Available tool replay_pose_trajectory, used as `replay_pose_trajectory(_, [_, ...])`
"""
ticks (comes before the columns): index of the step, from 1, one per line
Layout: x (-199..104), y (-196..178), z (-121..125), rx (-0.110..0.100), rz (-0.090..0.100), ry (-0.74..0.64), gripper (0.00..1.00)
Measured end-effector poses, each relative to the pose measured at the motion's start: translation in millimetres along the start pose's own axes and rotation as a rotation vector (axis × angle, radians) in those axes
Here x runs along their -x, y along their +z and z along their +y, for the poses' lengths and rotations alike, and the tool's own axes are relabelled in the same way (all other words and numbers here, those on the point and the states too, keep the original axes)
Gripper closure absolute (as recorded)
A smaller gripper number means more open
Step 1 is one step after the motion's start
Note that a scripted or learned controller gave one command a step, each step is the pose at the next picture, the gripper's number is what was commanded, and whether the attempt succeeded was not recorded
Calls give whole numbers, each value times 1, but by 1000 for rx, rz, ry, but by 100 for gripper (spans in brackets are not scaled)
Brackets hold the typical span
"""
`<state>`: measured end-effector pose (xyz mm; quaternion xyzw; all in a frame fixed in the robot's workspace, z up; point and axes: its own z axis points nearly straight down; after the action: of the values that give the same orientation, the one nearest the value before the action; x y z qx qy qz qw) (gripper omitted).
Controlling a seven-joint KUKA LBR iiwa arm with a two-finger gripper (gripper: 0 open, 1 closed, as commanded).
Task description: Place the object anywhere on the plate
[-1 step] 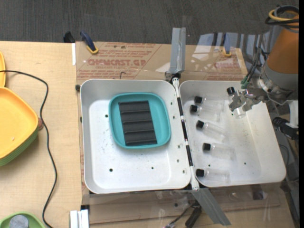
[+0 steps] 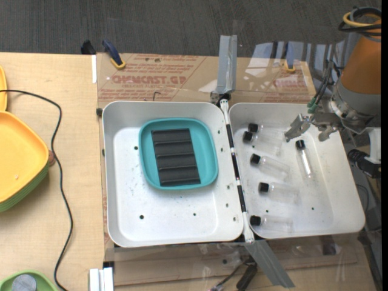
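A teal plate with a dark ridged insert lies in the left bin. Several clear vials with black caps lie in the right bin. One vial lies near that bin's upper right, its cap pointing to the back. My gripper hangs just behind and above this vial's cap. It is open, the fingers spread wide with nothing between them.
More vials lie in the right bin: one at mid-left, one below it, one near the front edge, and black caps at upper left. Yellow dishes sit on the bench at far left. A black cable runs beside them.
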<state>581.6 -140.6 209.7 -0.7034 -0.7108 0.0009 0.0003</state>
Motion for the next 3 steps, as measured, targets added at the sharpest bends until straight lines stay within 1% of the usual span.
replay_pose_trajectory(1, [55, -75, -32, 1, -1, 51, 0])
replay_pose_trajectory(2, [75, -189, -51, 0, -1, 120, 0])
replay_pose_trajectory(3, [78, -231, -47, -1, -1, 134, 0])
